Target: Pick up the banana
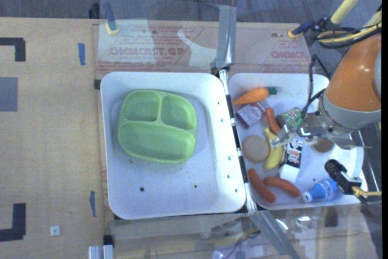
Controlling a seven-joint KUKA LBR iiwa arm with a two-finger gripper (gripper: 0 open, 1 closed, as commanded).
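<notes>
Right bin (315,79) is crowded. The banana (274,154) lies near its middle, yellow, long axis running roughly up-down in the camera view, just beside a tan round disc (256,148) on its left and a white carton (292,158) on its right. It rests on the bin floor among the clutter, not lifted.

The arm (357,88) reaches in from the right. The end effector (285,135) sits low over the bin, just above the banana's upper end, close enough that it may be touching. The metal parts blur into the items around them; cannot tell how wide it is set, nor whether anything sits within it.

Also in this bin: carrot (251,96) at the top, two sausages (273,186) along the lower edge, a blue bottle (320,191) at lower right. Left bin (121,191) carries a green divided plate (157,125).

Progress, as judged: approach looks done or nearly so, the end effector placed at the target. Grasp is unconfirmed. Lift is not yet made. Remaining: secure the banana and raise it clear of its neighbours.
</notes>
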